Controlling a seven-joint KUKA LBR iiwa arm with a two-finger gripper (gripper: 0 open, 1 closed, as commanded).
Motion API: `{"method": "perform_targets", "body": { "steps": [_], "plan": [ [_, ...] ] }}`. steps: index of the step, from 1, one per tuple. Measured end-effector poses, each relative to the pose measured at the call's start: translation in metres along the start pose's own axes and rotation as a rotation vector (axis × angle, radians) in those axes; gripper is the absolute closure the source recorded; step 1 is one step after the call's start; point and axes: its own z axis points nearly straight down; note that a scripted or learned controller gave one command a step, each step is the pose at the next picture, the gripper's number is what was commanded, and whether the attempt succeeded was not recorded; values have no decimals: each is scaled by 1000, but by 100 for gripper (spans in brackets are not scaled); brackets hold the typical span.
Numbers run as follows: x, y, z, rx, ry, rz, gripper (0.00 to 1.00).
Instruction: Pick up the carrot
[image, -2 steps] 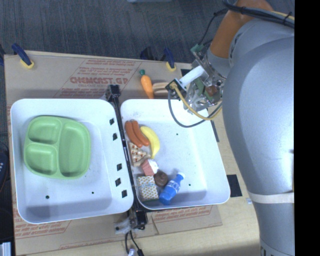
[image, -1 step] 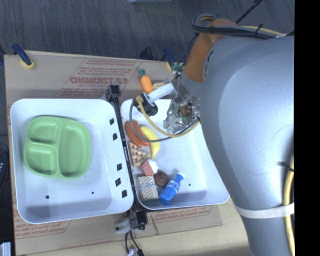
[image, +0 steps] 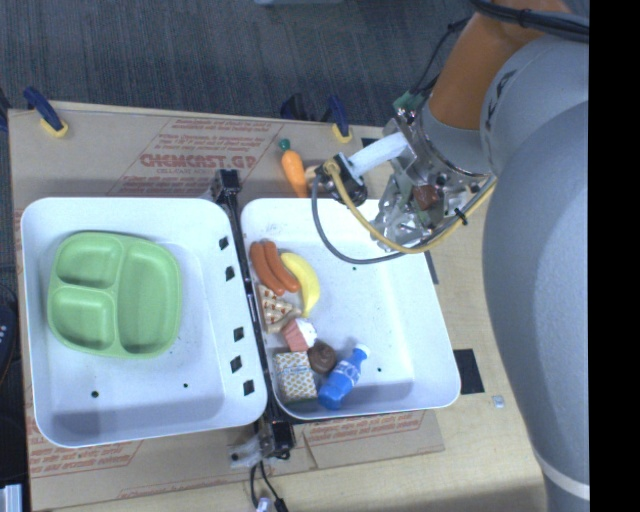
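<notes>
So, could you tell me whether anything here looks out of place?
Yes: the carrot lies outside both bins, on the cardboard beyond the right bin's far rim, while the other toy foods sit inside that bin.

Glossy plastic carrot (image: 292, 171) (matt cardboard (image: 190, 150) beneath)

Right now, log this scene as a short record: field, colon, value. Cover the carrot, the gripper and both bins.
carrot: lying on the cardboard just outside the right bin's far rim, not in either bin
gripper: above the far right part of the right bin, apart from the carrot, nothing seen between its fingers
left bin: holds a green divided plate
right bin: hot dog, banana, blue bottle and small packets along its left side
</notes>
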Motion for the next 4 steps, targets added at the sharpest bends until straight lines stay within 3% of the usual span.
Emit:
{"method": "perform_targets", "body": {
  "steps": [1, 2, 3, 4],
  "plan": [
    [-66, -41, 122, 3, -4, 0, 100],
    [-50, -11, -5, 1, 1, -12, 100],
    [-68, 72, 10, 2, -1, -41, 100],
    [-76, 127, -46, 1, 1, -40, 100]
  ]
}}
